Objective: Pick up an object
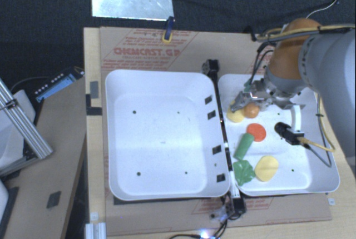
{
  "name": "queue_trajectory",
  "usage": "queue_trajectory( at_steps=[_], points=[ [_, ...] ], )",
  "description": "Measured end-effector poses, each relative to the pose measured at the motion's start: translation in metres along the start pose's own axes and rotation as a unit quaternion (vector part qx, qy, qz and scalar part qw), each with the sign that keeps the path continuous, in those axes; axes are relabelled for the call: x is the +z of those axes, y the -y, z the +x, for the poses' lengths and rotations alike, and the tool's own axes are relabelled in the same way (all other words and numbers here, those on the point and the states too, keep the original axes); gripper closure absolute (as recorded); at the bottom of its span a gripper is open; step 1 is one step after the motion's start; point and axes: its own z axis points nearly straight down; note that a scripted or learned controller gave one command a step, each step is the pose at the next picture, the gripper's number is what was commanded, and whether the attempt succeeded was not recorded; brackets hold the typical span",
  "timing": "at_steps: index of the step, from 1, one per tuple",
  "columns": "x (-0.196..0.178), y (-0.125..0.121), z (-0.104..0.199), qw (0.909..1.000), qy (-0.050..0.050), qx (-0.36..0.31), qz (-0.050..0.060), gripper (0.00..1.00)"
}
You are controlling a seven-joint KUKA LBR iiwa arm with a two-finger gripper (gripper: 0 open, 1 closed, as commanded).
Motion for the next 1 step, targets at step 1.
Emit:
queue_trajectory(
  at_steps=[1],
  points=[
    [-0.0126,-0.0007,-0.0007,1.0,0.0,0.0,-0.002,1.0]
  ],
)
